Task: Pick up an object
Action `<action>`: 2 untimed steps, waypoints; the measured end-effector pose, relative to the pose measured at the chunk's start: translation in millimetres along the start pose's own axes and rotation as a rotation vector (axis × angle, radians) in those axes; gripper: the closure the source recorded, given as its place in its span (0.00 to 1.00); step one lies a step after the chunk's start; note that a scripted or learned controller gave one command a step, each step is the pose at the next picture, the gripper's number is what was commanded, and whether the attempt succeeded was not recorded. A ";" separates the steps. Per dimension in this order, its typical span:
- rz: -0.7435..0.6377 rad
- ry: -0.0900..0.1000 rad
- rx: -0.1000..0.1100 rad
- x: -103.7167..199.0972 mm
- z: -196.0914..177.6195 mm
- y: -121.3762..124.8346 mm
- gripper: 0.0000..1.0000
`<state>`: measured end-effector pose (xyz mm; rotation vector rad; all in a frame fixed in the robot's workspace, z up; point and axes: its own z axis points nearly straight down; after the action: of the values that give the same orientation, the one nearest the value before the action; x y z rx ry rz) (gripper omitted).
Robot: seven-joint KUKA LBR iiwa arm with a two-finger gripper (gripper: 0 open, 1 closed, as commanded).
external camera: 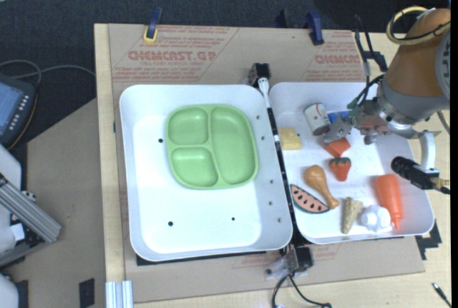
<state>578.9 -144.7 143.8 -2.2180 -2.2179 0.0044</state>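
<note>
**Crowded right bin, tight room for a clean pick**

Nearest the camera: cable clip [297, 260] at the front edge of the surface [215, 49], just below the seam between the two bins. Behind the clip and to its right, in the right bin [422, 224]: watermelon slice [309, 200], drumstick [320, 185], cone [351, 213], carrot [388, 200]. Further back from the clip: strawberry [340, 167], red piece [338, 147], cheese block [290, 139], small can [315, 116]. Behind the clip and to its left: green divided plate [212, 145] in the left bin [136, 156].

Pincer [342, 129] low over the red piece and close to the can; open or closed, cannot tell; nothing visibly held.

Likely trouble: toys packed close, so risk of nudging the can aside, catching two pieces, or closing on air. Rounded toys apt to slip.
</note>
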 end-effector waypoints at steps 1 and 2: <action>0.000 0.001 0.002 1.0 53.6 -0.8 0.00; 0.001 -0.002 -0.006 0.1 39.4 0.7 1.00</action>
<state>579.4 -144.5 104.4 -2.2229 -2.2209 -0.0006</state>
